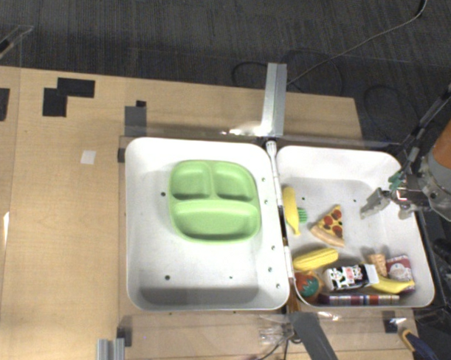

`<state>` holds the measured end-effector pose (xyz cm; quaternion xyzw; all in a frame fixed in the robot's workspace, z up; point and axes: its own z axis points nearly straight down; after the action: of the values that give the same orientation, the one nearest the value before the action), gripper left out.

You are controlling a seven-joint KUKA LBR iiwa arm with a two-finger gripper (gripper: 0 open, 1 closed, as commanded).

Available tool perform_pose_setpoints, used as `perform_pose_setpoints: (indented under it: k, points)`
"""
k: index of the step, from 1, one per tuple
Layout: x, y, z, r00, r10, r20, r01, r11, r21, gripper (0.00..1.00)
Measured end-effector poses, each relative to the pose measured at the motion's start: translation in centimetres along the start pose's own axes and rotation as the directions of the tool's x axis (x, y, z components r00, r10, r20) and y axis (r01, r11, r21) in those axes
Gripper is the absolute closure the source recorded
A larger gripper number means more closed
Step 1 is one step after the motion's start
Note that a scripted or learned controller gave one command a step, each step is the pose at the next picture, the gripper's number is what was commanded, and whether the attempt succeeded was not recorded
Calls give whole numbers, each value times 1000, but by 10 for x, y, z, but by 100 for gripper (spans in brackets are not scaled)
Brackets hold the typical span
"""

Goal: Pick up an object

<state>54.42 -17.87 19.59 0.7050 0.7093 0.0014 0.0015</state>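
Observation:
The right bin [337, 168] holds a toy pizza slice [330, 225], a yellow corn-like piece [289, 209] by the divider and a yellow banana [315, 258]. A black-and-white carton [348, 276], a second banana [390, 285] and a reddish packet [400, 266] lie along the front edge. My gripper [389, 206] hangs over the bin's right side, right of the pizza slice and above the front-right cluster. It is open, with nothing between its fingers.
A green divided plate [214, 199] lies in the left bin [146, 232]. A round orange-and-green toy [307, 284] and a dark marker [352, 298] sit at the right bin's front edge. A metal post [276, 96] stands behind the divider.

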Motion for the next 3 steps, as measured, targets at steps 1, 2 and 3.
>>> perform_pose_setpoints:
  k: [1,2,3]
  points:
    - [54,77,106,1000,-31,2,31,999,-9,0]
    - [66,34,105,992,-127,3,127,992,-12,0]
    - [69,37,92,992,-128,0,128,992,-19,100]
